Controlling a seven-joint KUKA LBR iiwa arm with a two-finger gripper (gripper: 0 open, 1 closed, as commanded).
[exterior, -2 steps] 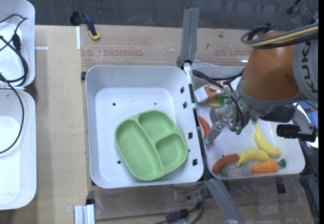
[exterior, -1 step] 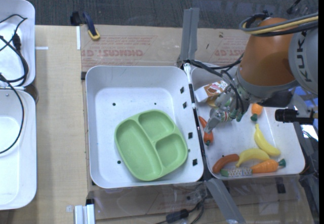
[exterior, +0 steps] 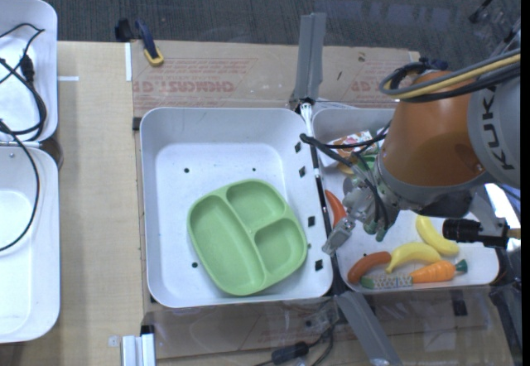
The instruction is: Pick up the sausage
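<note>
wooden bench with two white bins: the left bin (exterior: 157, 190) holds a green tray (exterior: 248, 236), the right bin (exterior: 489, 269) toy food. gripper (exterior: 352, 219) low over the right bin's left side; its opening cannot be told. sausage (exterior: 368, 264) lies near it, not yet lifted.

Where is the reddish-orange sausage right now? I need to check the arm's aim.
In the camera view the reddish-orange sausage lies near the front of the right white bin, left of the yellow banana and just below the two-finger gripper.
</note>
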